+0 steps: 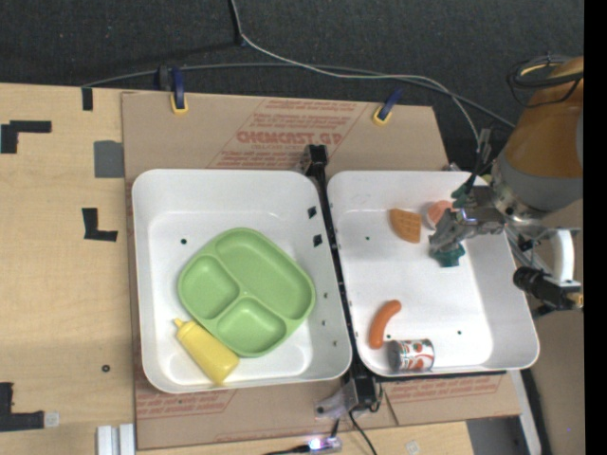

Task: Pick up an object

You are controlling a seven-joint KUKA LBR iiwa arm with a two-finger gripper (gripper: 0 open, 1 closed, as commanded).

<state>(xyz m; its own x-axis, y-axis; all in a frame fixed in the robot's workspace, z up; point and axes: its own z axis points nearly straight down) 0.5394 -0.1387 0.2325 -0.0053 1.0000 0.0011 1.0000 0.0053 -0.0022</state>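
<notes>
My gripper (447, 245) hangs low over the upper right part of the right bin (493, 301), reaching in from the right. A small dark green object (450, 257) lies right under its tip, partly covered by it. Whether the gripper touches it is unclear. Just behind the gripper a pinkish object (437, 210) peeks out. An orange slice-shaped piece (406, 225) lies a little to the left. Near the front of this bin are an orange-red sausage (383, 321) and a small can (411, 354) lying on its side.
The left bin (152, 254) holds a green divided plate (247, 290) and a yellow squeeze bottle (205, 350) at its front left. A black divider (330, 254) runs between the bins. Cables cross the dark floor behind the bench.
</notes>
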